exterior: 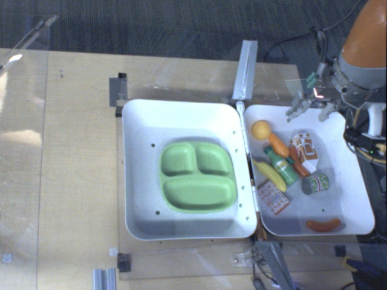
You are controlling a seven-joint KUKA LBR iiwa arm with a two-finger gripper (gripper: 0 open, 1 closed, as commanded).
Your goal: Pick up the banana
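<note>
One arm above the right bin's far corner, fingers spread, banana well apart.

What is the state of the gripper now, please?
Gripper: open, holding nothing, above the right bin's far edge, apart from the banana.

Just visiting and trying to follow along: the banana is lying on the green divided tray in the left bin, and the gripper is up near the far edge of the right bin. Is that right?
Not quite. The camera view shows the banana lying in the right bin, among the other toy foods beside a green bottle, not on the green divided tray. The gripper is indeed near the right bin's far edge.
</note>
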